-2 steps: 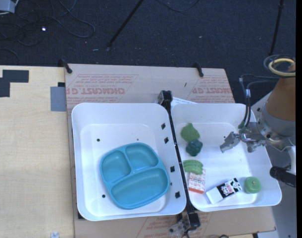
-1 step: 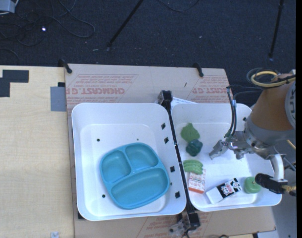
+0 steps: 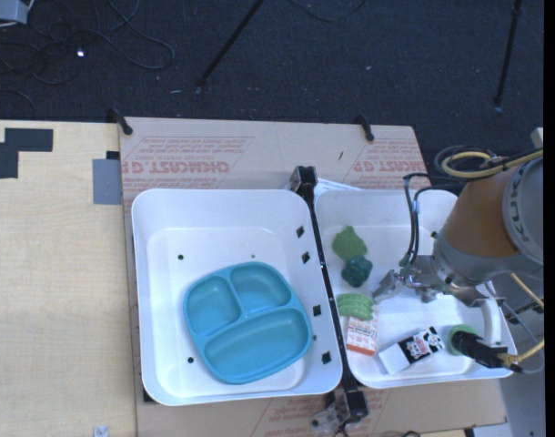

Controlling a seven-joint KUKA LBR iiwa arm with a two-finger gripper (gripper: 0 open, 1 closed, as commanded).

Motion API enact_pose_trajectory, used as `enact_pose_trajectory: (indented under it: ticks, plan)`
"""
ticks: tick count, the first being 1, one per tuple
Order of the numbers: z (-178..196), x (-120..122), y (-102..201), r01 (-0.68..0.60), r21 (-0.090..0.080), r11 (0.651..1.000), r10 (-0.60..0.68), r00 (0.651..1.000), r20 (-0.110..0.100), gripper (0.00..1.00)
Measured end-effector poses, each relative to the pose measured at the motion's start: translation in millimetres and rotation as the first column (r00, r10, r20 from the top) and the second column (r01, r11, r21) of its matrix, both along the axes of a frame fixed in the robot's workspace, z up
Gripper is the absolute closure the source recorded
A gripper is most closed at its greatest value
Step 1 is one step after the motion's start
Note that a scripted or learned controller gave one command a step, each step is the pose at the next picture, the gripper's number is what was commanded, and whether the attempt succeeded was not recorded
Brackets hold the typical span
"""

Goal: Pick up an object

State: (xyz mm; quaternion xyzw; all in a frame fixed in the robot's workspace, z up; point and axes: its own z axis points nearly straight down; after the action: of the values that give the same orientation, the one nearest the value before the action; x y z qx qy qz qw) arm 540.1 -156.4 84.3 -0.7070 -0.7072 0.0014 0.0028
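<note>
I hold the gripper low over the right bin, arm entering from 3 o'clock. I cannot tell how the gripper is set. Nothing is visibly held, so I judge the step as approach, before any grasp. Candidates lie at its 9 o'clock: a dark teal object nearest, a light green object at 10 o'clock, an orange-and-white packet at 7 o'clock. The left bin holds a blue tray. Next move: centre over the teal object, descend, close.
</note>
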Motion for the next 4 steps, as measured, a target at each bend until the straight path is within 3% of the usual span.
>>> enact_pose_trajectory:
  ticks: [1,2,4]
  plan:
    - [11.5,0.7,-2.3,0.004,-0.002,1.000,-0.004,1.000,0.001,1.00]
    - [55.2,4.6,-9.8,0.005,-0.002,1.000,-0.005,1.000,0.006,1.00]
    - [147.1,-10.5,-13.3,0.001,-0.002,1.000,-0.001,1.000,0.006,1.00]
